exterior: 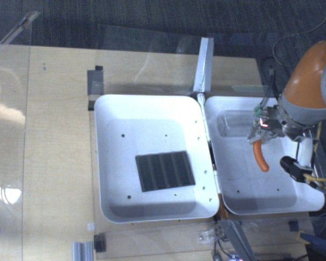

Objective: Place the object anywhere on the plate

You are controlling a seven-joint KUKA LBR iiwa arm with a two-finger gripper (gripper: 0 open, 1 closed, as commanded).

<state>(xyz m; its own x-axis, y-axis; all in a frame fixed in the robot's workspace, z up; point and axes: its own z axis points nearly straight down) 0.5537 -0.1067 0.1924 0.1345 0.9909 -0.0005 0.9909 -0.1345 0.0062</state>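
Note:
A dark ribbed rectangular plate [164, 171] lies flat in the middle of the left bin [114, 145]. An orange sausage-shaped object [261, 159] is over the right bin [244, 194], pointing down and slightly right. Its upper end sits between the fingers of my gripper [258, 137], which is shut on it. The gripper is above the upper middle of the right bin, well to the right of the plate and across the wall between the bins.
A clear, glassy item [231, 124] lies at the back of the right bin, just left of the gripper. A black fitting with cables [294, 168] hangs by the arm at the right. A metal post [203, 69] stands behind the bins' junction.

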